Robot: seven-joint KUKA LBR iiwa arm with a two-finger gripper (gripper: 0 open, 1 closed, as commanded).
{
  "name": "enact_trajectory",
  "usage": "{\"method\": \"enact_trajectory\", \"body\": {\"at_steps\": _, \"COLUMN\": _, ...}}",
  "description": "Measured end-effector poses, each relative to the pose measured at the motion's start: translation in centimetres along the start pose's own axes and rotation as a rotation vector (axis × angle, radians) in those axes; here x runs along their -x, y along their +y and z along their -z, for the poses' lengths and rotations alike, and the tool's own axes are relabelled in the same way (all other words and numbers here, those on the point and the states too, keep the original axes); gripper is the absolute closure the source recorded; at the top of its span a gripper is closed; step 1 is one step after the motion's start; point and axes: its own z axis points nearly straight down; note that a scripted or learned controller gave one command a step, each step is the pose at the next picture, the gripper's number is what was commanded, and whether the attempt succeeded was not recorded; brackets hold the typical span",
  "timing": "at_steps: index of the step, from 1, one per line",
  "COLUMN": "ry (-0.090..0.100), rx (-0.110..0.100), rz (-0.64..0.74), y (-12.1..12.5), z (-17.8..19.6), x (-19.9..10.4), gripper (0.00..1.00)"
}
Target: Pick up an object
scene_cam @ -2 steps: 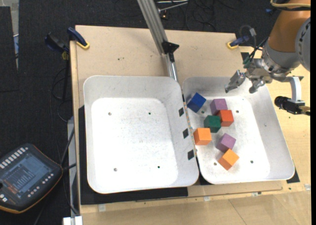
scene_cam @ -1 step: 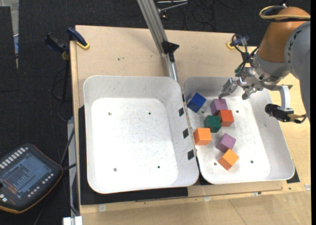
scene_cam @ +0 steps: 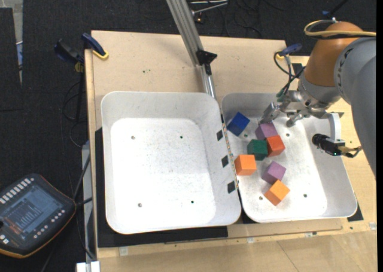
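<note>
Camera view is giving me the jaws (scene_cam: 280, 111) hanging low over the far part of the right bin (scene_cam: 323, 202), just above and to the right of the cluster of blocks; from this slanted angle I cannot tell whether they are spread or pressed together, and I am seeing nothing pinched between them. Right under them a purple block (scene_cam: 266, 130) is sitting at the top of the cluster, touching a red-orange block (scene_cam: 275, 144) on its lower right and a dark green block (scene_cam: 258, 148) on its lower left. A blue block (scene_cam: 238, 124) is lying just to the left of that group, near the bin's left wall. Below the green one, an orange block (scene_cam: 245, 164) is resting close to the divide between the bins. Nearer to me, a second purple block (scene_cam: 275, 171) is sitting just above another orange block (scene_cam: 277, 192), the two nearly touching. The grey arm (scene_cam: 359, 73) with its orange band (scene_cam: 326, 55) is reaching in from the right, with cables looping around the wrist. The left bin (scene_cam: 114, 109) is lying alongside, its rim meeting the right bin's. Both bins are resting on the pale tabletop (scene_cam: 149, 61). A slanted metal pole (scene_cam: 185, 23) is running down to the gap between the bins, and a handheld control pendant (scene_cam: 30, 214) is lying off the tabletop at lower left.
</note>
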Motion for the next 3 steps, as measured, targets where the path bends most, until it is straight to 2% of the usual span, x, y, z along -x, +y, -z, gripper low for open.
{"method": "enact_trajectory", "body": {"at_steps": 1, "ry": -0.002, "rx": 0.004, "rz": 0.001, "y": 0.1, "z": 1.3, "x": 0.0, "gripper": 1.00}}
{"method": "enact_trajectory", "body": {"at_steps": 3, "ry": -0.002, "rx": 0.009, "rz": -0.001, "y": 0.5, "z": 11.8, "x": 0.9, "gripper": 1.00}}
